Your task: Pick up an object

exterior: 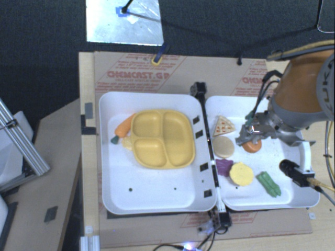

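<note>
Looking down at a slant on a surface (pixel 157 69) covered with printed cardboard, I see two shallow white bins set side by side.

The left bin (pixel 112 192) sits at the centre of the frame. In it lies a yellow divided plate (pixel 159 138) with three compartments. A toy carrot (pixel 123 127) rests just beside the plate's upper left edge, its long axis running diagonally, the orange end toward the upper right and the green tip toward the lower left.

The right bin (pixel 293 200) holds several small toy foods. A pizza wedge (pixel 224 125) lies near the bin's upper left, its narrow tip pointing up. Just below it is a round beige piece (pixel 224 147). Lower still sit a purple piece (pixel 224 166) and, touching its right side, a round yellow piece (pixel 242 174). A green vegetable (pixel 268 183) lies toward the lower right, its long axis tilted from upper left to lower right.

The grey arm (pixel 306 88), with its orange band, reaches in from the right edge of the frame. Its gripper (pixel 250 137) hangs low over the right bin, directly above and partly hiding an orange round piece (pixel 253 147). I cannot tell whether the jaws are released or clenched, nor whether they touch that piece.
</note>
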Controlling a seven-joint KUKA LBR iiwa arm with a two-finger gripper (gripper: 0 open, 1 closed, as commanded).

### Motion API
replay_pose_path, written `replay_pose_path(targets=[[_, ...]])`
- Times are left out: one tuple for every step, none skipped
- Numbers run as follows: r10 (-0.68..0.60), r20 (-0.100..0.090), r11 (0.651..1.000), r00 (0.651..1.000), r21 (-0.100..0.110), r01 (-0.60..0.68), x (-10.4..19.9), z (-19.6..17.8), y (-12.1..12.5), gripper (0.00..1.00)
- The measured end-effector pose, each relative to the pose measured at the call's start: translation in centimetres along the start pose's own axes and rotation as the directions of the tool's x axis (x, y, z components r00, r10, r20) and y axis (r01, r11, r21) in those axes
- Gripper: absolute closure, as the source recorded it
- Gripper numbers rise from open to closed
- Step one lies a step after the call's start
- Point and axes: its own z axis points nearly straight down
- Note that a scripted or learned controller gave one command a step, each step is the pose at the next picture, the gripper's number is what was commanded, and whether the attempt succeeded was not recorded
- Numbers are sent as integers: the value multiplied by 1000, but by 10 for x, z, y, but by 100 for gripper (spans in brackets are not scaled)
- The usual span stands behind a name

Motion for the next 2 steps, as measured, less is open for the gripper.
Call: replay_pose_path(targets=[[-4,-1,1000,1000,0,4,7,3,2,100],[-2,0,1000,1000,-1,2,5,5,6,100]])
